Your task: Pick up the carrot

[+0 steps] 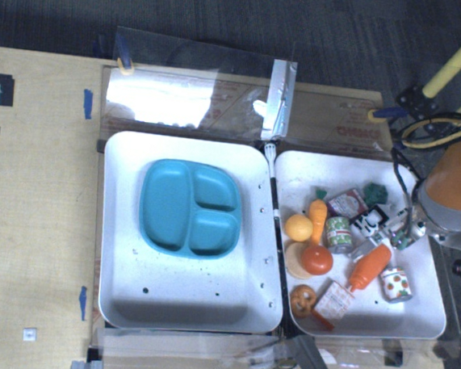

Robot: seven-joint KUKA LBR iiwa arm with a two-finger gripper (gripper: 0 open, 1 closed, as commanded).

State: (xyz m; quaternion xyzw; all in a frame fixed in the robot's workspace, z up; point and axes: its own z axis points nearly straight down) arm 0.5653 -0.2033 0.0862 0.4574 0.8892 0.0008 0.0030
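Your gripper (382, 228) hovers just above the carrot (368, 267); you cannot tell its opening.

A pale wooden desk (32, 225) marked with black tape corners (3, 89) and blue tape strips (87, 103) stands on dark grey carpet (231, 9); glare brightens a clear plastic sheet (174, 93).

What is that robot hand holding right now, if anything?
It cannot be told. The hand sits low over the right bin, just above the carrot's upper end, but the view does not show anything between its fingers.
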